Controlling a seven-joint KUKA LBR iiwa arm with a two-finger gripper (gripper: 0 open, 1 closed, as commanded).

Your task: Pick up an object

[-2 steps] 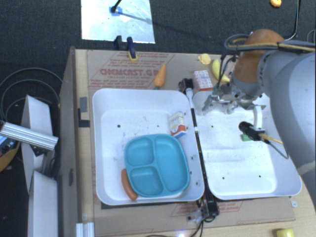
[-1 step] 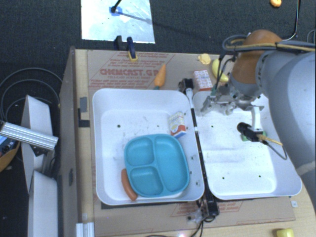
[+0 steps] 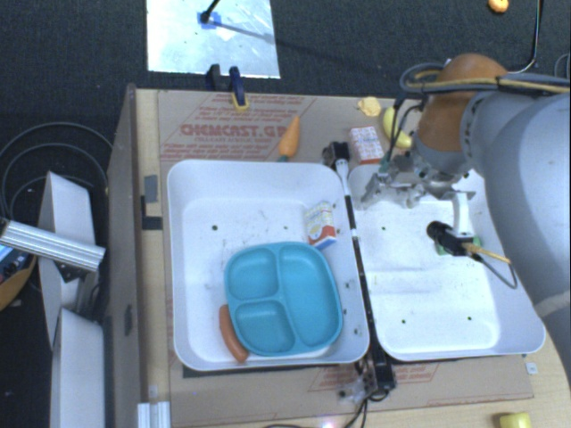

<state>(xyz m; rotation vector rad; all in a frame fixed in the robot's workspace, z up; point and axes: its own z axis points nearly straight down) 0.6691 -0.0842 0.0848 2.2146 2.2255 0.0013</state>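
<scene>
Though unclear whether spread or closed, fingers (image 3: 379,188) over right bin (image 3: 446,328); cardboard-topped bench (image 3: 223,119) on dark floor (image 3: 71,43).

Two bins (image 3: 203,239) (image 3: 446,315), one blue plate (image 3: 283,297), one sausage (image 3: 232,333), one carton (image 3: 320,224).

yellow thing (image 3: 515,420) cropped (bottom edge), arm (image 3: 526,176) cropped

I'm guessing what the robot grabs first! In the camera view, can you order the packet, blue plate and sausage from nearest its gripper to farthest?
From the gripper, at the right bin's top left:
1. Packet, upper right of the left bin.
2. Blue plate, left bin's middle.
3. Sausage, left bin's lower left.
</scene>
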